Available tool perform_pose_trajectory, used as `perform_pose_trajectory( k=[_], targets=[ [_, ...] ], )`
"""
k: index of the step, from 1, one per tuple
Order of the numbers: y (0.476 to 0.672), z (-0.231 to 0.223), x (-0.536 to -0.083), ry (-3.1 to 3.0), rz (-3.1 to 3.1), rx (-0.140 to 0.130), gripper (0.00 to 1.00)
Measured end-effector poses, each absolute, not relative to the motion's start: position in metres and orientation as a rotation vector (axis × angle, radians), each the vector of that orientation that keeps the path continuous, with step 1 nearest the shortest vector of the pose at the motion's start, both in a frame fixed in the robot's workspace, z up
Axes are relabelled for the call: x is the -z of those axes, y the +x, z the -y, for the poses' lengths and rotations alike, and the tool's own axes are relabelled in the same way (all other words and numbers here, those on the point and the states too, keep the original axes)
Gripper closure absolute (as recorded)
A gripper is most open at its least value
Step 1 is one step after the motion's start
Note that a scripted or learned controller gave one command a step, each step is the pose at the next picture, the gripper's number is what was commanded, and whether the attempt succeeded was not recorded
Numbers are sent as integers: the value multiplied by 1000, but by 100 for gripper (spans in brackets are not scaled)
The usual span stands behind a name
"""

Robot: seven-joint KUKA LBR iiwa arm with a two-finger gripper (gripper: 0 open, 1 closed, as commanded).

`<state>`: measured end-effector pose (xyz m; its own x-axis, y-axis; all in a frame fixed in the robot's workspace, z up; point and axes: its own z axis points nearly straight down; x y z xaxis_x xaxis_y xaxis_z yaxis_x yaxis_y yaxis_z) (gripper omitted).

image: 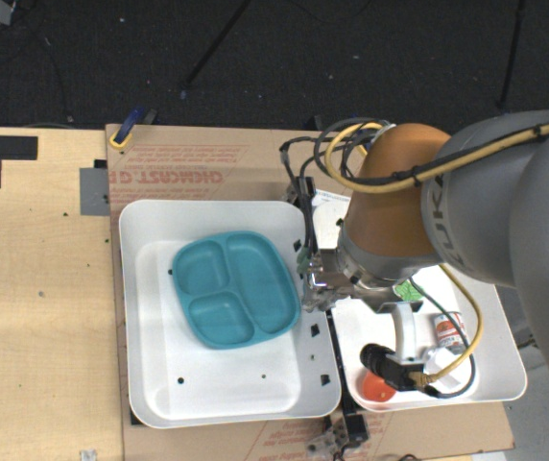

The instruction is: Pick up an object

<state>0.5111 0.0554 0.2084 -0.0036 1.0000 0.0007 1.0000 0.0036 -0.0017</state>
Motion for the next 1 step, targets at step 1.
perform_pose_trajectory(
  k=[1],
  targets=[
    [505,-102,-205,-2218,2224,-2,100]
  ],
)
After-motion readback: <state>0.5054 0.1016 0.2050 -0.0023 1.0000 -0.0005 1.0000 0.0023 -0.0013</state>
